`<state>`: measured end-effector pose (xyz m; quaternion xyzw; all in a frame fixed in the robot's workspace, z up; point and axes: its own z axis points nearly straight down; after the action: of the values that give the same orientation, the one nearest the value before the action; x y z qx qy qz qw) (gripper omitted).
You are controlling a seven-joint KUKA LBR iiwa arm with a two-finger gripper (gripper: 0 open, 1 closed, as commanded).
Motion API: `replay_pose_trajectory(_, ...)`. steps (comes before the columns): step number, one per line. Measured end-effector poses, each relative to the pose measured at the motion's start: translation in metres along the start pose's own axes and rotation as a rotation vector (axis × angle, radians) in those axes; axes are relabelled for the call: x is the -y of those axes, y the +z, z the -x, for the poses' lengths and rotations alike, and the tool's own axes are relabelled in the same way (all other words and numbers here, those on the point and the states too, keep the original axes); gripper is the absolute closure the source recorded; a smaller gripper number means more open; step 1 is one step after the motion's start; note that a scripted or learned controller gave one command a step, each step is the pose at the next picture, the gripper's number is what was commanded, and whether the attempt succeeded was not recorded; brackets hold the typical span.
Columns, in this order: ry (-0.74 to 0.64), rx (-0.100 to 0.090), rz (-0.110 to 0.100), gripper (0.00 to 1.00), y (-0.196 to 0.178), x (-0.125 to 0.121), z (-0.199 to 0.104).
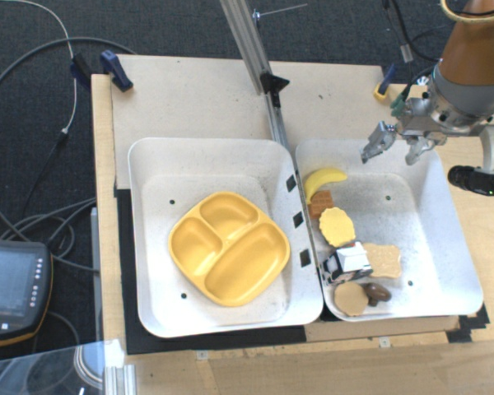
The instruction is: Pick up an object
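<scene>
My gripper (396, 147) hangs open over the far edge of the right bin (432, 212), with nothing between its two fingers. Along that bin's left side lie a yellow banana (323, 178), a brown piece (320, 202), a yellow wavy-edged disc (336, 225), a tan toast slice (382, 259), a small black and white block (347, 261), a round tan cookie (351, 299) and a dark brown lump (377, 293). These objects sit below and left of the gripper, well apart from it.
The left bin (156, 220) holds a yellow divided plate (229, 247). A metal pole (245, 31) slants down to the gap between the bins. Cables and a grey pendant (12, 290) lie off the bench at the left.
</scene>
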<state>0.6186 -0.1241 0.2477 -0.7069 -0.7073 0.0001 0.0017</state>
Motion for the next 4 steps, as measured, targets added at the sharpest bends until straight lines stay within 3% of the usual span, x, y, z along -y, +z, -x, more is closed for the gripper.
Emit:
replay_pose_trajectory(1, -0.002, -0.001, 0.003, 1.00, -0.012, -0.001, -0.001)
replay_pose_trajectory(4, -0.009, -0.001, 0.010, 1.00, -0.044, -0.003, -0.003)
